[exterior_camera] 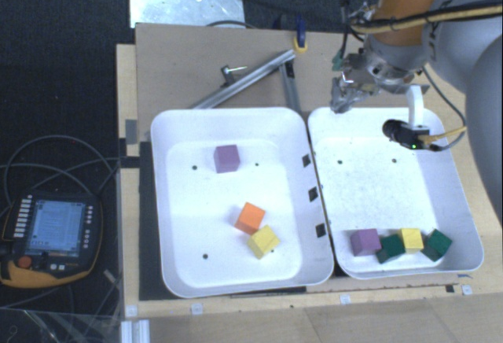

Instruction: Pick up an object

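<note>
Arm (464, 27): reaches in from the right, wrist poised over the right bin's far edge, probably staged before descending.
Left bin (169, 176): 3 cubes, well apart from the gripper: purple cube (226, 158), orange cube (251, 217) touching yellow cube (264, 241).
Right bin (393, 176): 5 blocks bunched along its near wall: purple block (365, 241), 2 green, 1 yellow, 1 more green; likely pickable targets.
Gripper (343, 101): carries nothing; whether the claw is spread or pressed together, I cannot tell.
</note>
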You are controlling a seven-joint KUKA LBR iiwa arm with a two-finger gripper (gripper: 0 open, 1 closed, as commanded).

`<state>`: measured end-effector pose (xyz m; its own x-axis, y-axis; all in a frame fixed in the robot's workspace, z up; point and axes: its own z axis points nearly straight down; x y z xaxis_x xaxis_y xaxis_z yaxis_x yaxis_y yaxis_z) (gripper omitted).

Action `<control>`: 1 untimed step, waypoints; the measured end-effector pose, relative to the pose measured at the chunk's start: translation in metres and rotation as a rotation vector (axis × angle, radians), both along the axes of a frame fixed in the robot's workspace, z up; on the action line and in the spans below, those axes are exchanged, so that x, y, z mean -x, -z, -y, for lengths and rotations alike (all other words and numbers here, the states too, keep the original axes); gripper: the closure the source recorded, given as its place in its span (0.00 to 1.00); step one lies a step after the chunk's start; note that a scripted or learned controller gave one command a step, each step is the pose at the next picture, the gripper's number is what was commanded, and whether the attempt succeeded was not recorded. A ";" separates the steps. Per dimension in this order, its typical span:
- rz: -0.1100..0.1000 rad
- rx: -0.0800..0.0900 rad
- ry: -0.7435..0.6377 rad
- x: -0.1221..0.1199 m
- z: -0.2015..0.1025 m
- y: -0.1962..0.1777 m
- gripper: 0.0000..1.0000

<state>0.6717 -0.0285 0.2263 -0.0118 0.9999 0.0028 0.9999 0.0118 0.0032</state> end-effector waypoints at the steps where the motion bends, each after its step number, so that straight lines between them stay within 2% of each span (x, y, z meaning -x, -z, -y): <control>1: -0.004 0.001 0.001 0.011 -0.054 0.007 1.00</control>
<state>0.6606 0.0252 0.2191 -0.0107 0.9999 0.0020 0.9999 0.0107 -0.0007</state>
